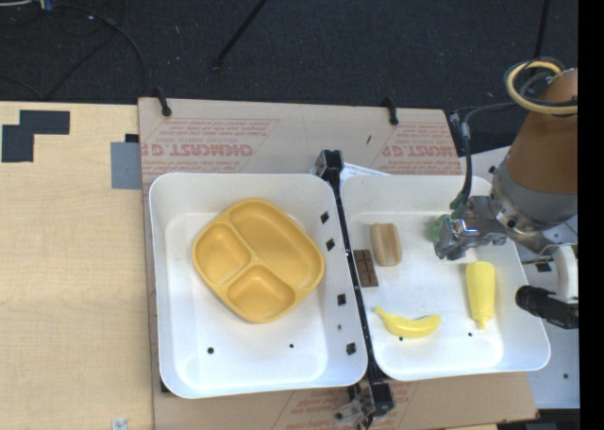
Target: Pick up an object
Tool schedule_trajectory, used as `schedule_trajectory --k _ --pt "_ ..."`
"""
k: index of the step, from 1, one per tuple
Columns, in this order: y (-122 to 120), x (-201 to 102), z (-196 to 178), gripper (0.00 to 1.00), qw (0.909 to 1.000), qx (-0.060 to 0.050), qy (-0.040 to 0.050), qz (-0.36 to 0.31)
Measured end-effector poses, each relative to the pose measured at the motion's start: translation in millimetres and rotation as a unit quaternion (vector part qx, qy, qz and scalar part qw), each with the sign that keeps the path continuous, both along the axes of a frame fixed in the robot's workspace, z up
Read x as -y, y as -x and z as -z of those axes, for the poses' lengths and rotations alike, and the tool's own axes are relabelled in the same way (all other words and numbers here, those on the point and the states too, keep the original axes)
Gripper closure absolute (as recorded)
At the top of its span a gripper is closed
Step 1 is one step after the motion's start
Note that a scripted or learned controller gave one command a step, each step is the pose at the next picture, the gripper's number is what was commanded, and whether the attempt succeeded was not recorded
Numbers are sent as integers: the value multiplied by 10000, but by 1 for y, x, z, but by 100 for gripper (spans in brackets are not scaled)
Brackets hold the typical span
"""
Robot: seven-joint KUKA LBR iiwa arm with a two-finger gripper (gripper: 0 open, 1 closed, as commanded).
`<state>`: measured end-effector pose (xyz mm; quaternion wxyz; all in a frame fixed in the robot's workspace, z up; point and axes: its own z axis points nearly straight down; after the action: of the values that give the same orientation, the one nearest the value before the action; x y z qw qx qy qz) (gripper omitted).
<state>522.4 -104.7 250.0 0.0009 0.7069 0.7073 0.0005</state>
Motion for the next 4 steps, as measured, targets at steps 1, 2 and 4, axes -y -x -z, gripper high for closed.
schedule_trajectory --k 1,2,4 --pt "-1 1 -48 100 10000 -1 -1 -1" --pt "-13 -50 -45 100 10000 -21 -7 -19" --pt "-35 -141 -30 100 10000 -26 -1 -9"
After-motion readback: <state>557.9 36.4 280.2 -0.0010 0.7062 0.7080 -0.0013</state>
